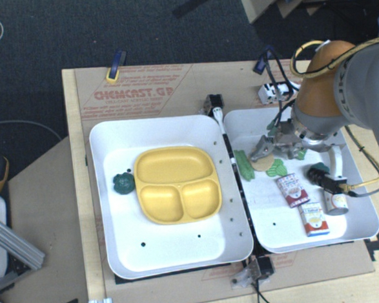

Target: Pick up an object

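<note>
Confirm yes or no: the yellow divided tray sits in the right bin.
No. The yellow divided tray lies in the left bin, beside a small dark green object; the right bin holds small packets and green pieces.

I see two white plastic bins (119,250) on a tan bench (83,110) printed with red lettering. The left bin holds a yellow three-part tray (177,183) and a dark green lump (123,183). In the right bin lie bright green pieces (245,165) and red-and-white packets (291,190).
</note>
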`<state>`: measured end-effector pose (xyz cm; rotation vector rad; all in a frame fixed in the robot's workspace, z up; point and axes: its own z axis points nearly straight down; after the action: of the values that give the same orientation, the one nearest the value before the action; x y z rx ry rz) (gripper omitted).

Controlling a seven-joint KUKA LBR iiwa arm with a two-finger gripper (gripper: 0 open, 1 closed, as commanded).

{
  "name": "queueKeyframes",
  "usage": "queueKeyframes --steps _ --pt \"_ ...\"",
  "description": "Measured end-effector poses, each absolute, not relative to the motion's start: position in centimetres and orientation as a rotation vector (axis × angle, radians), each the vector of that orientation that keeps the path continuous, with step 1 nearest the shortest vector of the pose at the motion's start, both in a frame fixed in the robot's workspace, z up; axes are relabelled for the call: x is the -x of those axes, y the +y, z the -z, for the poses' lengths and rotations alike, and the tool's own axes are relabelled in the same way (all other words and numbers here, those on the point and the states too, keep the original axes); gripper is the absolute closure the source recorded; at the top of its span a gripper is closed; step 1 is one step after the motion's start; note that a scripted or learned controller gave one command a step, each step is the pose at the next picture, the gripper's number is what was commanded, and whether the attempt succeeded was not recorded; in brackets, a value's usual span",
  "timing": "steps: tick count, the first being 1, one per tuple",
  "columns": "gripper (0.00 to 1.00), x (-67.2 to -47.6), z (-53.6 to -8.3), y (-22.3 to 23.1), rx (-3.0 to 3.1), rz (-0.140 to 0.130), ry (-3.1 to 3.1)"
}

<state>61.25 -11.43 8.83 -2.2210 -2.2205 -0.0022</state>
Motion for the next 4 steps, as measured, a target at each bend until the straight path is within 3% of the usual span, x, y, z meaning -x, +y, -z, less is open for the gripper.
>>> queueKeyframes --steps 1,2,4 --pt "1.0 -61.7 -10.4 -11.4 2.23 0.019 -2.23" --pt "1.0 -61.6 -14.8 -11.4 2.225 0.006 -2.227" --pt "1.0 -60.9 -22.7 -11.7 2.225 0.005 -2.226"
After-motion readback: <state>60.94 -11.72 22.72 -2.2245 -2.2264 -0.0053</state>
